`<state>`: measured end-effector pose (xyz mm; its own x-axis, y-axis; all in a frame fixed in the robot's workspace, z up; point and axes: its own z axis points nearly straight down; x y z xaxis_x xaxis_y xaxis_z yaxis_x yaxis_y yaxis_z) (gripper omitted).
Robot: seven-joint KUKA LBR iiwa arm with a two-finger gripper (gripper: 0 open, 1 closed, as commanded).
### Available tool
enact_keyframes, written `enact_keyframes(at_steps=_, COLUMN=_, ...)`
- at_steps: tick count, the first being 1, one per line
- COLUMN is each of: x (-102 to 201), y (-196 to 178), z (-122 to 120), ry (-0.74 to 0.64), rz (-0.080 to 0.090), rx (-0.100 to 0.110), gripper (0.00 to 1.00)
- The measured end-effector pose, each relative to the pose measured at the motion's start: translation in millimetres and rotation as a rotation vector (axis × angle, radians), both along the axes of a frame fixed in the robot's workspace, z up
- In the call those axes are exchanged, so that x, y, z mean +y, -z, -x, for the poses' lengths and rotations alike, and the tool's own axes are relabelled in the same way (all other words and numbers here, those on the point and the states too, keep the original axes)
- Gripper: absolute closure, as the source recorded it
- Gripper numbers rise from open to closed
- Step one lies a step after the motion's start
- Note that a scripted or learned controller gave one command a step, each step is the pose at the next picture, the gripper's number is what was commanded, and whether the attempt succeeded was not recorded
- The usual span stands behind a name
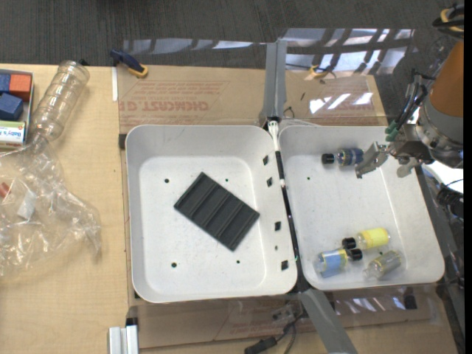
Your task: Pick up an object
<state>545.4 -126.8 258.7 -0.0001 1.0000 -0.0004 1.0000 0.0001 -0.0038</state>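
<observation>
Brown cardboard (221,98) is spread under two white bins set side by side. A dark ribbed panel (217,211) is held in the left bin (147,271). In the right bin (428,271), a small blue bottle (341,157) is seen at the far side, just left of the pincer (386,161), whose fingers are spread apart with nothing between them. A yellow bottle (371,238), a blue-labelled bottle (333,262) and a clear bottle (382,265) are clustered at the near right. Crumpled plastic (40,205) is left on the bench.

Red print on the flattened cardboard sheet (184,98) behind the bins stands upside down; one word appears to read "CHEMCIST". Its smaller lines are illegible.
</observation>
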Motion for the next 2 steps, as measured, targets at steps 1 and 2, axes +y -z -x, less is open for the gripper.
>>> enact_keyframes(at_steps=1, x=64, y=69, z=-33, ry=0.087, rz=0.001, rx=0.001, gripper=0.0)
enact_keyframes(at_steps=2, x=193, y=-32, z=-34, ry=0.054, rz=0.001, rx=-0.002, gripper=0.0)
